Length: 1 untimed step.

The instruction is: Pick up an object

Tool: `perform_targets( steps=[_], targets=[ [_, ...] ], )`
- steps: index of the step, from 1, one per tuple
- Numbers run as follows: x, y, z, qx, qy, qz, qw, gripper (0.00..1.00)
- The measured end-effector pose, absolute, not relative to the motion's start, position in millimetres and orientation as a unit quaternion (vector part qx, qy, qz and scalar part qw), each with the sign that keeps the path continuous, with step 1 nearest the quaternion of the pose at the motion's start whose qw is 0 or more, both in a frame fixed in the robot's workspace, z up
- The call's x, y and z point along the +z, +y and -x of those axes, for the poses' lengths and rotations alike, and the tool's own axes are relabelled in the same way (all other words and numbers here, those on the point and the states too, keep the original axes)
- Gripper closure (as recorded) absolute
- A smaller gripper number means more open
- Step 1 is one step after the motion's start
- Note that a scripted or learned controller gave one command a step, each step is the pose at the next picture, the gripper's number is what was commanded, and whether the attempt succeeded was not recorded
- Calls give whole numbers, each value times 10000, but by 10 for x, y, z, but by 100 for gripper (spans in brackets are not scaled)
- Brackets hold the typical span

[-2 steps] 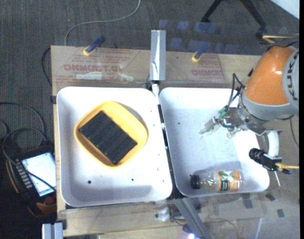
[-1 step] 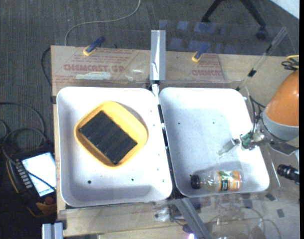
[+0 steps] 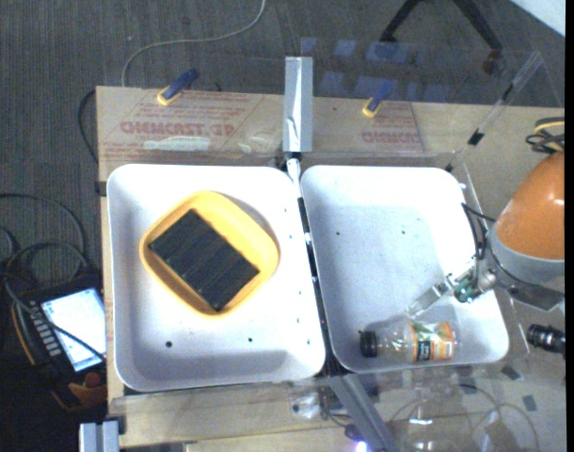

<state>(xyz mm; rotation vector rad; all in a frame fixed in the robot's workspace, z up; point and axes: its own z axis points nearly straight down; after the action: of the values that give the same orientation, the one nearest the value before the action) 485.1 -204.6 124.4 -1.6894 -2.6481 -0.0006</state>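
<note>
Hand (image 3: 436,298) hangs low at the right bin's (image 3: 390,205) near right corner, just above the bottle (image 3: 406,340), which lies on its side against the front wall, cap leftward; that placement suggests a descent toward it. Whether the hand is wide or narrow I cannot tell: it is small and pale against the white. Left bin (image 3: 127,347) carries a yellow dish (image 3: 254,224) with a dark pad (image 3: 204,258). Arm (image 3: 541,219) is cut off at the right.

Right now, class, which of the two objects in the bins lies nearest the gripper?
The clear plastic bottle, lying on its side in the right bin, just below the gripper. The yellow dish sits far off in the left bin.
</note>
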Motion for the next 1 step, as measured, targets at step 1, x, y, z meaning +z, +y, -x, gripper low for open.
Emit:
perform_targets(
  steps=[1],
  targets=[
    [1728, -2228, -5115, 8, -7116, 7026, 5, 0]
  ],
)
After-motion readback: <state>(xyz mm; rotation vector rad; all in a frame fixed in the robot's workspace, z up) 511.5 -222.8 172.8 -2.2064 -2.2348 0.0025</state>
